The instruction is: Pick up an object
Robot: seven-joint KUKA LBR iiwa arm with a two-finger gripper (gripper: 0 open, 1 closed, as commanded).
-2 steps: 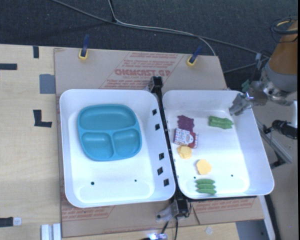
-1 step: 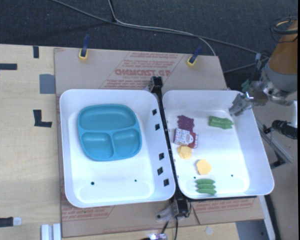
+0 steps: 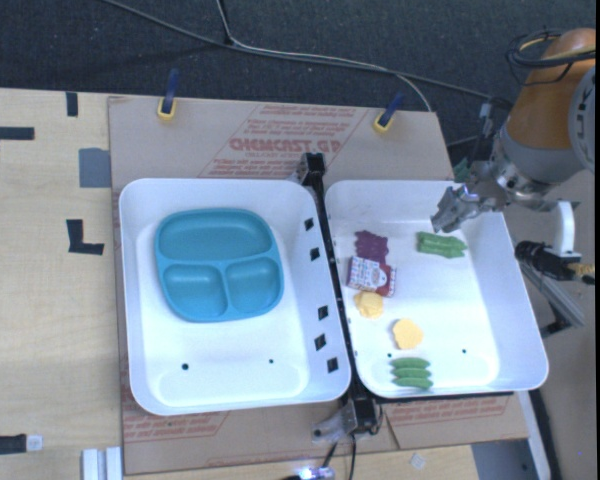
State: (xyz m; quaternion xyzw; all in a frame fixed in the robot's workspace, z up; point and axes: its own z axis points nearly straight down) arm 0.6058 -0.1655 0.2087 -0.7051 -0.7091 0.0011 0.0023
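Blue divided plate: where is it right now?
The blue divided plate lies in the left bin in the camera view, toward its far end, across the centre divider from the purple packet.

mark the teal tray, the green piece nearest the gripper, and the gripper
teal tray point(image 3: 220, 264), camera view, on the ridge between its compartments
green piece point(image 3: 441, 245), camera view, middle of its top face
gripper point(image 3: 450, 214), camera view, at its tip above the right bin
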